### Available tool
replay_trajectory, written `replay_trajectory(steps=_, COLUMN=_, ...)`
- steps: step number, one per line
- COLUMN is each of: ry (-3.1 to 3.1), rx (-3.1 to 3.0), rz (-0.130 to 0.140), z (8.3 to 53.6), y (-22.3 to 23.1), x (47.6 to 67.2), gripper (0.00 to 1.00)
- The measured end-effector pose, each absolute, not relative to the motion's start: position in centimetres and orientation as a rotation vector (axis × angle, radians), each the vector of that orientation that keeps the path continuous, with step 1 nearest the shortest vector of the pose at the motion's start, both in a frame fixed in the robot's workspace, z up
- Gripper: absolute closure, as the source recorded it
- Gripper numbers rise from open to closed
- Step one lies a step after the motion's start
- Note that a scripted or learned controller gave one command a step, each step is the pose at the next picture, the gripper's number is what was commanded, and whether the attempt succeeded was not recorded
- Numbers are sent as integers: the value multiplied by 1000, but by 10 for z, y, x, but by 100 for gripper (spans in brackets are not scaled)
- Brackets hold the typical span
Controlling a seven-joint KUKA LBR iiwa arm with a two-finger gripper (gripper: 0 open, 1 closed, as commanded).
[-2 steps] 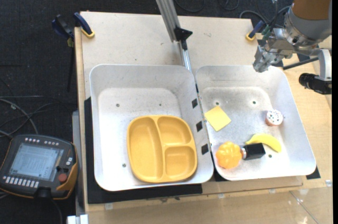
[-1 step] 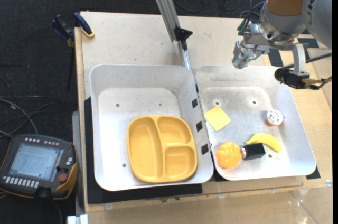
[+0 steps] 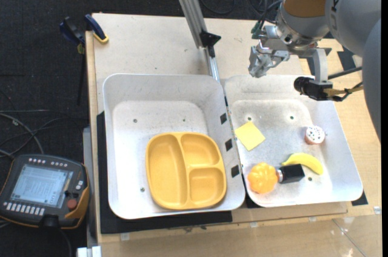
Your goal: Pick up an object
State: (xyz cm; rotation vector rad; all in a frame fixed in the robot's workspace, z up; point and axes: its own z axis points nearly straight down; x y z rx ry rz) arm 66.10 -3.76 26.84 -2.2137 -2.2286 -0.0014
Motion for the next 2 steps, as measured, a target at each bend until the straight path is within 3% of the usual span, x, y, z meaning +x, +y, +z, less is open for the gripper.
replay_trajectory(steps=2, ry=-2230, rx=-2211, rz=0, z=248, y=74, x=672, gripper=100)
